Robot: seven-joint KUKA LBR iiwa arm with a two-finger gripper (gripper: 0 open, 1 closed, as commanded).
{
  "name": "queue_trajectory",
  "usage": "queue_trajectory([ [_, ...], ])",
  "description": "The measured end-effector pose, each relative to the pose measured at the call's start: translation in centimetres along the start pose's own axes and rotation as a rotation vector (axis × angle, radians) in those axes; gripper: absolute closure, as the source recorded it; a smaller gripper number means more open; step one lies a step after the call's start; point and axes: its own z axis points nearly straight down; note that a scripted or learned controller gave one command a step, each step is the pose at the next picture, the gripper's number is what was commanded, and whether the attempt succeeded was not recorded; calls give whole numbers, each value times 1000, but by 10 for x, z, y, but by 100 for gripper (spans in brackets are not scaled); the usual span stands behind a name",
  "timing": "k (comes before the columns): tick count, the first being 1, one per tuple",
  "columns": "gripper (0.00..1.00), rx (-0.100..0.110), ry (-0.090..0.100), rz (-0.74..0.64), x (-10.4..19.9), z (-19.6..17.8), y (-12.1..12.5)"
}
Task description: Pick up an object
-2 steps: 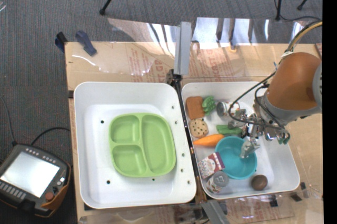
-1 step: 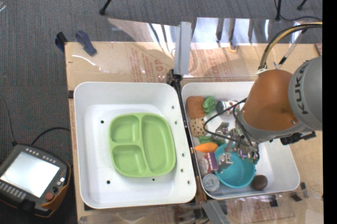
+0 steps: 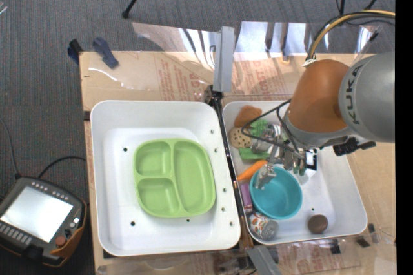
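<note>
The right bin [image 3: 345,193] holds a teal bowl [image 3: 279,197], an orange carrot [image 3: 250,171], a spotted cookie [image 3: 240,137], a brown bread-like piece [image 3: 247,115], a green item [image 3: 258,130], a small can [image 3: 262,226], a brown ball [image 3: 317,223] and a thin purple item [image 3: 246,196]. My gripper [image 3: 264,175] hangs over the bowl's upper left rim, beside the carrot's right end. The wrist and orange band hide the bin's upper right part. Nothing is seen held between the fingers.
The left bin [image 3: 113,125] holds a green divided plate [image 3: 174,177]. A metal post [image 3: 223,61] stands behind the gap between the bins. A tablet-like pendant [image 3: 39,219] lies on the floor at the lower left. Cables run over the arm at the upper right.
</note>
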Motion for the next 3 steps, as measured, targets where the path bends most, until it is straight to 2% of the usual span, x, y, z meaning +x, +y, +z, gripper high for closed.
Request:
queue_trajectory([
  [1, 0, 0, -5, 68, 23, -1, -3],
  [2, 0, 1, 4, 224, -56, 1, 13],
  [3, 0, 4, 3, 322, -21, 0, -92],
])
